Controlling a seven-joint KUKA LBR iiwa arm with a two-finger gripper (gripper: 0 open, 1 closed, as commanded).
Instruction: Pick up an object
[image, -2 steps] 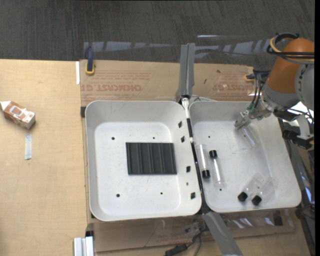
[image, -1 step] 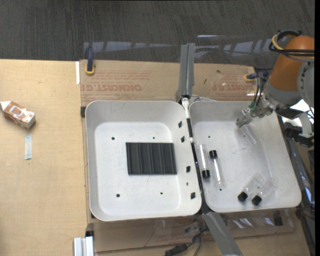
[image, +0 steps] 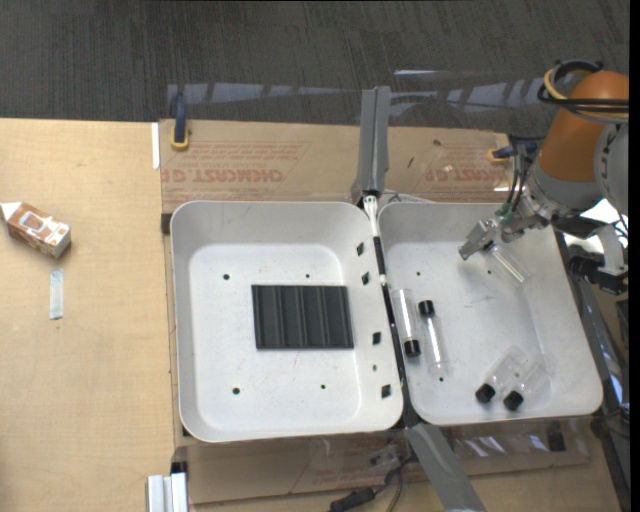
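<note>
Two white bins: the left bin (image: 200, 330) bears a black ribbed panel (image: 303, 316), the right bin (image: 560, 330) clear tubes (image: 425, 325) with black caps (two more capped ones lower right). Upper right, the arm (image: 590, 125) is grey and orange. Tan bench (image: 80, 400), with an orange-and-white small box (image: 38, 230) at far left. Brown cardboard (image: 270, 165) carries red lettering.

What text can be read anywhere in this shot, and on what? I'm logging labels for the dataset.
Cardboard sheet behind the bins: red printing, upside down and mirrored from this view; it seems to read "CHEMCREST", with smaller lines under it too blurred to read.
Small carton on the wooden bench at left: printed faces, too small to read.
Clear tubes in the right bin: no readable marking.
</note>
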